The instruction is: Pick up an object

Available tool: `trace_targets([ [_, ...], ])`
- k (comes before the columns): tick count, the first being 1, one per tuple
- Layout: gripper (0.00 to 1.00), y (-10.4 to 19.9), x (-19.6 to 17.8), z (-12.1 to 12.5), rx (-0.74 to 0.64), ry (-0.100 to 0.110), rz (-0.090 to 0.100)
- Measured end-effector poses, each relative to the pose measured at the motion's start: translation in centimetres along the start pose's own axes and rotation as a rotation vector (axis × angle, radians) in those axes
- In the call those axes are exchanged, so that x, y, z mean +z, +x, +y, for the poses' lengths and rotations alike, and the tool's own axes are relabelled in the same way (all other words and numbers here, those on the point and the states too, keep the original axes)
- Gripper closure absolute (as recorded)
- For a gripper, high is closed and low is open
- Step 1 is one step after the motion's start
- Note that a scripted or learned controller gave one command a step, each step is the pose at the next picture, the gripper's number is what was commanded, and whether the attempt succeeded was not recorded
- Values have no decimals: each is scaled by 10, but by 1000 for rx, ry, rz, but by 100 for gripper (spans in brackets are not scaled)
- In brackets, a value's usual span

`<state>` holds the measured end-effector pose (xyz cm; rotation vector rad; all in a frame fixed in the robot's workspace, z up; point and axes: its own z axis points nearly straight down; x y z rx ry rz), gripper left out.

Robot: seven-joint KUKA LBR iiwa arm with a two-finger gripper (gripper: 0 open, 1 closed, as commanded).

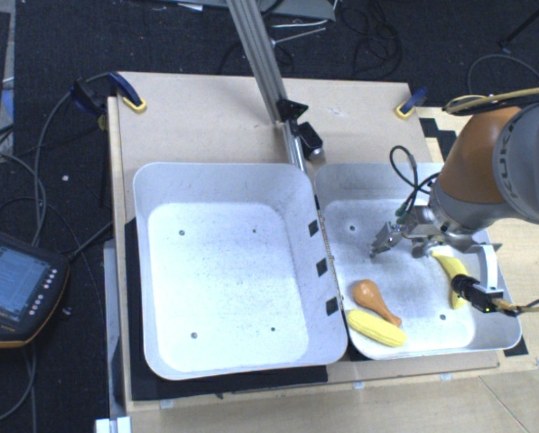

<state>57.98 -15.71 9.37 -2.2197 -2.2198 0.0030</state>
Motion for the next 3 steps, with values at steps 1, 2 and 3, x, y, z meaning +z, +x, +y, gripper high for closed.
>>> trace_targets([
  [1, 100, 0, -12, 1, 0, -3, 0],
  [2, 100, -7, -57, 5, 0, -6, -1],
  [3, 100, -11, -110, -3, 0, -8, -1],
])
